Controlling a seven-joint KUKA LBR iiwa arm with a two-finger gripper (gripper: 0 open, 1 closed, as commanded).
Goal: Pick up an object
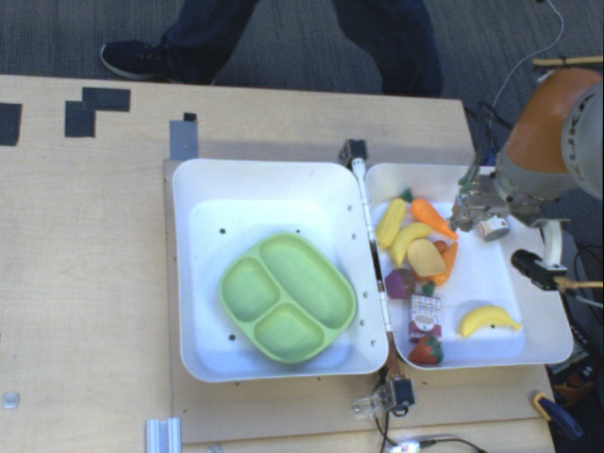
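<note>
**Toy food heaped in the right bin, gripper poised at its upper edge**

The grey arm with its orange band reaches in from three o'clock, and its two-finger gripper hangs over the upper part of the right-hand shallow white bin. How far the jaws stand apart cannot be told from this angle, and nothing can be seen held between them.

The candidates for picking all lie in that bin. Just beside the gripper, toward nine o'clock, sits the orange plastic carrot, tilted across a cluster of a yellow plastic banana-like piece, a yellow-orange rounded fruit and a small purple piece. Toward six o'clock of the heap lie a flat printed pouch and a red strawberry-like toy. A second yellow toy banana lies apart on bare bin floor.

These look like hollow moulded toys: probably light, stiff and smooth, so likely to squirt out of a pinch near a tapered end. The carrot would best be taken across its thicker middle. The lone banana, free of neighbours, seems the cleanest grasp, across its mid-curve.

The left-hand bin holds a green three-compartment plastic plate.
</note>
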